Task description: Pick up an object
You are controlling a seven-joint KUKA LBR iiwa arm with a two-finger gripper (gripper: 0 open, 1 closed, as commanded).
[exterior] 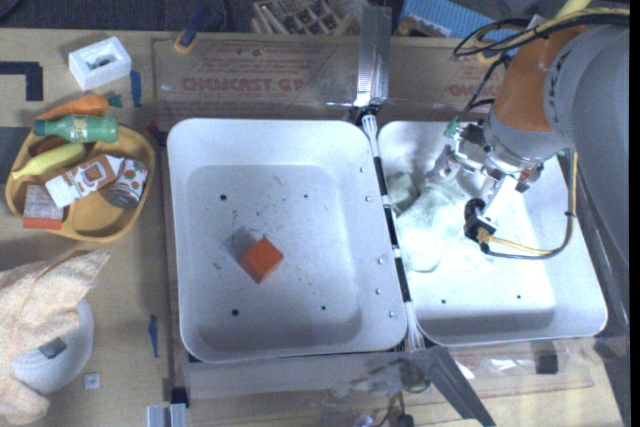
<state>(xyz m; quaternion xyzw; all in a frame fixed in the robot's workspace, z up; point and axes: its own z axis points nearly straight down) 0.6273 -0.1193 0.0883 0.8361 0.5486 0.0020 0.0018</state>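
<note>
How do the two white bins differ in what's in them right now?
The left white bin holds one small orange block near its middle, while the right white bin holds pale, see-through items by its left wall. The grey arm's gripper is over the right bin and away from the left one. Both are shallow, white and rounded at the corners.

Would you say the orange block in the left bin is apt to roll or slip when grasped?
The orange block looks boxy with flat faces, so it should probably slide rather than roll. It seems rigid and small, so likely light. It lies turned at an angle to the bin walls.
</note>
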